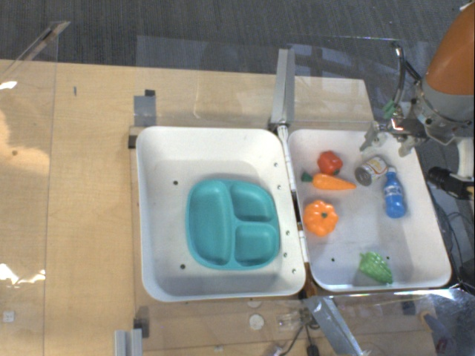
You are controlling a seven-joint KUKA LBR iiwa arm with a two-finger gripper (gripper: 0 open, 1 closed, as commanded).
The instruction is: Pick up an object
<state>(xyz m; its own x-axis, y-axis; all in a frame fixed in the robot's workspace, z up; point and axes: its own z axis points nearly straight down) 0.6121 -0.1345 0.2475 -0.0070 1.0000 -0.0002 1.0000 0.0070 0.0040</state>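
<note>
The right bin (438, 262) holds several toys: a red tomato (330, 162), an orange carrot (333, 183), an orange bell pepper (320, 218), a small silver can (371, 171) lying on its side, a blue bottle (394, 194) and a green bumpy vegetable (375, 267). My gripper (387, 144) hangs over the bin's far right corner, just above the can and the bottle. It is open, with one finger (369, 142) on the left and the other on the right, and nothing between them.
The left bin (159, 199) carries a teal divided plate (231, 223). A metal divider (281, 87) runs up from between the bins. Black cables (449, 180) lie beside the right bin's outer edge.
</note>
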